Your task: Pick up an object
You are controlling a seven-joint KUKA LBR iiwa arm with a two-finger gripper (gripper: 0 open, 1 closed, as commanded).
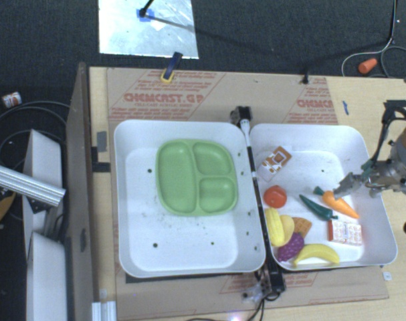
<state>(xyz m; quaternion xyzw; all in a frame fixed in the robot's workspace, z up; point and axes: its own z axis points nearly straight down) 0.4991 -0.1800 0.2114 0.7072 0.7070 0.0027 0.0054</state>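
Note:
In the right bin (pixel 310 143) lie several toy foods. An orange carrot (pixel 341 204) with a green top (pixel 316 206) rests right of centre. Around it are a red tomato (pixel 275 196), a yellow corn cob (pixel 275 226), purple grapes (pixel 291 247), a banana (pixel 316 253), a small printed carton (pixel 276 160) and a red and white packet (pixel 344 231). My gripper (pixel 346 184) reaches in from the right edge, low over the bin, its tip just above the carrot's upper end. Nothing is visibly held.
A green divided plate (pixel 194 177) sits in the left bin (pixel 139 246). A ridge (pixel 255 186) separates the two bins. The arm's wrist (pixel 393 172) hangs over the right bin's right rim. Cardboard (pixel 189 95) lines the bench behind the bins.

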